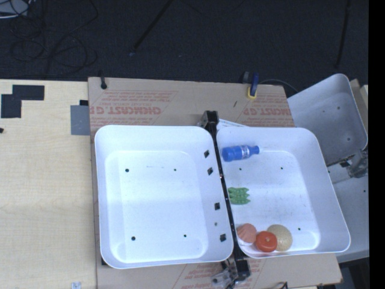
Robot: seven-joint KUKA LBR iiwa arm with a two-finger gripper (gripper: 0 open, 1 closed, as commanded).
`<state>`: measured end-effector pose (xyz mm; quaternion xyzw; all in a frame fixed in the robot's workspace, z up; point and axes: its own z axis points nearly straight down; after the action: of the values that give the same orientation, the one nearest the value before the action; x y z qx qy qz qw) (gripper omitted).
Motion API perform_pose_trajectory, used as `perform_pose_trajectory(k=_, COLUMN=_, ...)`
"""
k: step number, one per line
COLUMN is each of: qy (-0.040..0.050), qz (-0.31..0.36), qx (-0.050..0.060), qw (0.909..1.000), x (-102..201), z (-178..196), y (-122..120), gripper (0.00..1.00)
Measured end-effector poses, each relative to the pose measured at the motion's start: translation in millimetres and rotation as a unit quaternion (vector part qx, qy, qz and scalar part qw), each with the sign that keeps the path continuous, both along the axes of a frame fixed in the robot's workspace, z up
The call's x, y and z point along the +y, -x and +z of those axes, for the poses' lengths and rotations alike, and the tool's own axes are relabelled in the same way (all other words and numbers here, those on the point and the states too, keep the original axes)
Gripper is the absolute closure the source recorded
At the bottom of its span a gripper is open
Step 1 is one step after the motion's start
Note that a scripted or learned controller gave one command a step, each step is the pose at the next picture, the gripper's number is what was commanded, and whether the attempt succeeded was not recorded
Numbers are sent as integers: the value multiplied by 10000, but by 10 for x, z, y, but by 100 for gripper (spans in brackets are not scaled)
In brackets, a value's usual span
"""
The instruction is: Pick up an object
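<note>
I'd go for the blue bottle (240,153), probably light, rigid and slick, gripping mid-body; the end effector's state I cannot tell.

Only readable thing was the red print on the cardboard sheet (180,101) under the two bins. It showed upside down along the far edge and looked like "CHEMCAST GP", once above the left bin and partly again above the right. More red lettering peeked out at the near edge, too cut off to read.
</note>
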<state>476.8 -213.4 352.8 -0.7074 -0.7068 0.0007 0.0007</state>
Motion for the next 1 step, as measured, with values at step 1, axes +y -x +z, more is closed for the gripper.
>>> perform_pose_trajectory(k=1, qy=9, qz=12, qx=-27, qw=10000, x=-7, z=491, y=6, gripper=100)
